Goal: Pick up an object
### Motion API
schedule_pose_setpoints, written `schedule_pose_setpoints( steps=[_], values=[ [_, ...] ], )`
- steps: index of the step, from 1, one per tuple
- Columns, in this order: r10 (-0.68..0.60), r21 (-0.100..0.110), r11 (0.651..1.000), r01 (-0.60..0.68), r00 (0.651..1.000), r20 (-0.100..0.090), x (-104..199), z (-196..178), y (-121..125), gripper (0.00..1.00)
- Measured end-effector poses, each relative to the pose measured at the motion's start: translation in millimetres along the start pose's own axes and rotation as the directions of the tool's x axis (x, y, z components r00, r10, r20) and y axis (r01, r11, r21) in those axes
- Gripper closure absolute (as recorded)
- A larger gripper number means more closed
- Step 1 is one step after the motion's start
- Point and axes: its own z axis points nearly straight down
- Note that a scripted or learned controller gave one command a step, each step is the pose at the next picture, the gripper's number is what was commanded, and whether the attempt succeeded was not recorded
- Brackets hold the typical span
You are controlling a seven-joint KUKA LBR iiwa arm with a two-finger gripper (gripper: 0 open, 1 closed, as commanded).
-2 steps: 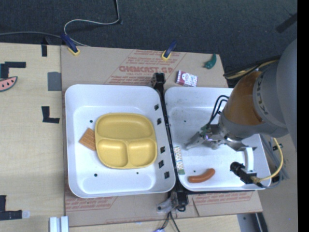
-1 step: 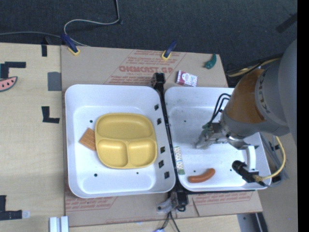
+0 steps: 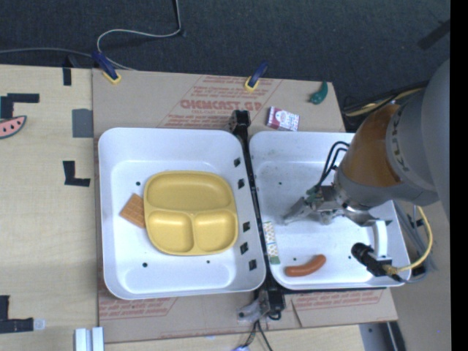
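arm (image 3: 387,159) over right bin (image 3: 292,148) | fingers (image 3: 298,212) low near bin's middle — spread cannot be told | sausage (image 3: 305,267) at bin's front edge, apart from fingers | yellow plate (image 3: 191,212) in left bin (image 3: 117,196) — cracker (image 3: 134,210) touching its left edge

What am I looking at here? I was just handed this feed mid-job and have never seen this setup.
One camera looks down at a slant on a bench with two shallow white bins. The grey arm with the orange band reaches in from the right; its gripper sits low inside the right bin, with nothing seen between its fingers. A sausage lies nearer the front of that bin, apart from the gripper. The left bin holds a yellow divided plate with a brown cracker tucked at its left edge.
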Motion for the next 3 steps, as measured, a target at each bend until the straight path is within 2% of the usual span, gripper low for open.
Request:
schedule_pose_setpoints(
  steps=[1,2,3],
  values=[
    [0.000,0.001,1.000,0.000,1.000,-0.001,0.3,-9.2,0.1,1.00],
    [0.000,0.001,1.000,0.000,1.000,-0.001,0.3,-9.1,0.1,0.00],
    [0.000,0.002,1.000,0.000,1.000,-0.003,0.6,-18.3,0.2,1.00]
  ],
)
